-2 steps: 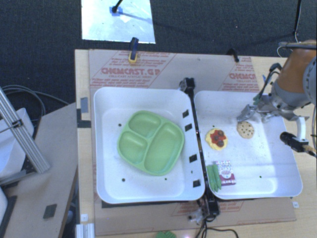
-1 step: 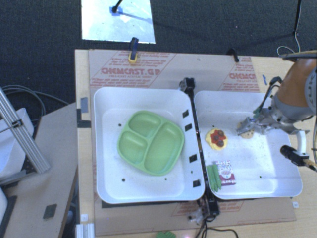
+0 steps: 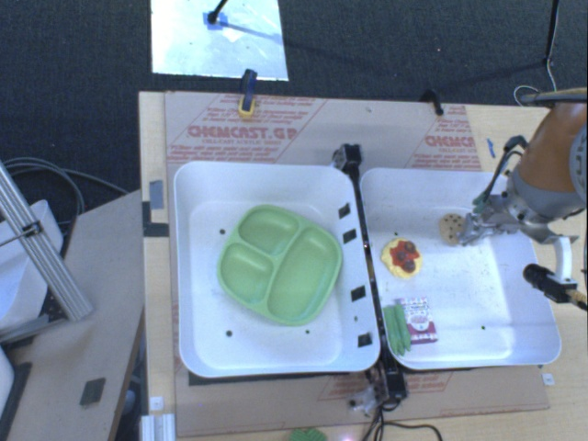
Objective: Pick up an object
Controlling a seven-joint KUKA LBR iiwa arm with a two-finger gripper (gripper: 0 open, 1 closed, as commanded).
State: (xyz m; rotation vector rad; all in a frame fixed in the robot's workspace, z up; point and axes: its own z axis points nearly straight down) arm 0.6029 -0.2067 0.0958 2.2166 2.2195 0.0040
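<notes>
The right bin (image 3: pixel 524 338) holds a round brown cookie (image 3: pixel 449 227) near its back. A yellow toy pizza with red topping (image 3: pixel 402 256) lies to its left front. A green bean pod (image 3: pixel 396 327) and a small white and red packet (image 3: pixel 420 320) lie by the front left corner. My gripper (image 3: pixel 472 230) is low in the right bin, right beside the cookie on its right side. Nothing shows as lifted.
The left bin (image 3: pixel 197 246) carries a green divided plate (image 3: pixel 279 263). Black clips run along the wall between the bins (image 3: pixel 358 265). The arm's orange band (image 3: pixel 556 145) hangs over the right bin's back right corner. A black part (image 3: pixel 549 283) juts over the bin's right rim.
</notes>
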